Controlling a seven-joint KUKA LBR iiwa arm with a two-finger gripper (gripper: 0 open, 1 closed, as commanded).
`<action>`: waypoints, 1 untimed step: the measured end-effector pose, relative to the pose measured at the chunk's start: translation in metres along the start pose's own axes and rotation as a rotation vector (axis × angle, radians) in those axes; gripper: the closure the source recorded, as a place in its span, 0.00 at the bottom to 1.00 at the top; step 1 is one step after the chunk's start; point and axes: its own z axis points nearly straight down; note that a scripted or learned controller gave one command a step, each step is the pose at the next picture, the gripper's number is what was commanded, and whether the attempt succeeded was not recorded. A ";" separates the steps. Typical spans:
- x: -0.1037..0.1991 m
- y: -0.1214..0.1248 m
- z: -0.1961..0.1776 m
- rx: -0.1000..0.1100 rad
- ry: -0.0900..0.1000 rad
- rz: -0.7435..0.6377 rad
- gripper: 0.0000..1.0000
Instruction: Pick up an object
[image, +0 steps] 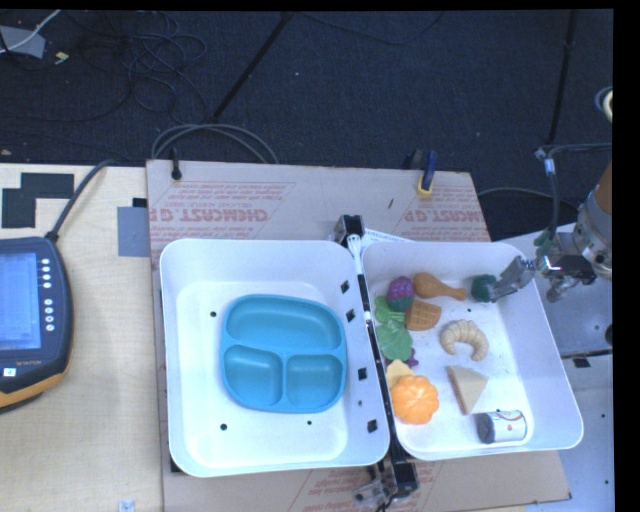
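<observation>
The right bin (545, 330) holds several toy foods: purple grapes (400, 291), a chicken drumstick (438, 287), a dark green piece (483, 288), a brown wedge (424, 316), a croissant (466, 338), green lettuce (392, 337), an orange fruit (414, 399), a cheese wedge (466, 387) and a small can (502, 426). My gripper (533, 280) hovers over the bin's upper right rim, fingers spread open. One fingertip (512, 276) sits just right of the dark green piece. Nothing lies between the fingers.
The left bin (190, 300) carries a blue divided plate (283, 352). A teach pendant (25, 310) lies on the bench at far left. Both bins rest on cardboard (300, 205); cables run across the dark floor behind.
</observation>
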 end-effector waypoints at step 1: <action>-0.001 0.000 -0.010 0.001 0.001 -0.001 1.00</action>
